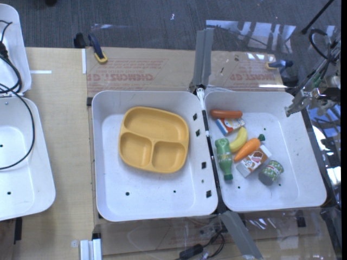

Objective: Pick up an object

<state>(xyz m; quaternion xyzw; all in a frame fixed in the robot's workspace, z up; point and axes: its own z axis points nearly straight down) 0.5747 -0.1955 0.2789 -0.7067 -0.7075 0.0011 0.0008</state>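
Note:
The right bin holds a cluster of toy foods toward its left side. A red sausage lies at the back, with a small red, white and blue carton just in front of it. A yellow banana and an orange carrot lie side by side in the middle. A green bottle lies along the bin's left wall. A red and white box and a grey-green can sit nearest the front.
A yellow three-compartment plate rests in the left bin. Metal brackets and cables stand past the right bin's far right corner. White trays with a black cable lie at the left. A grey divider post rises behind the bins.

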